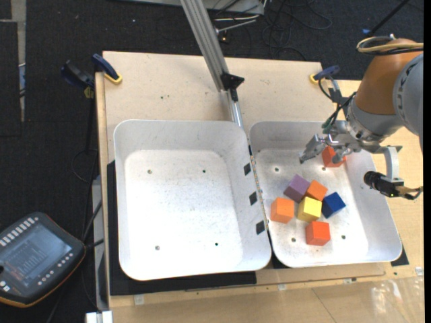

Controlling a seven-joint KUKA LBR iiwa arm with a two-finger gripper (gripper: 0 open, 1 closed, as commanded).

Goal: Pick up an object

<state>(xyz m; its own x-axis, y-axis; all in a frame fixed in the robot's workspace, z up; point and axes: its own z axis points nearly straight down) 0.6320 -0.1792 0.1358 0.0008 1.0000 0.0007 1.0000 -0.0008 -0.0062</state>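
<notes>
A robotics lab — the bare board bench [202,86] is held by clamps [108,69], a teach pendant [34,258] lies on dark carpet, and loose cables [296,19] trail behind a metal strut [205,39].

I saw six cubes [308,206] clustered in the right bin [377,244], one apart behind them; the left bin [135,147] sat beside it.

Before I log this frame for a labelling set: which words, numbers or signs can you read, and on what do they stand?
None can be read.
Teach pendant: its screen shows rows of marks, too small and blurred to read.
Black tabs on the right bin's rim: no lettering can be made out.
Blocks, such as the yellow one: plain faces.
</notes>
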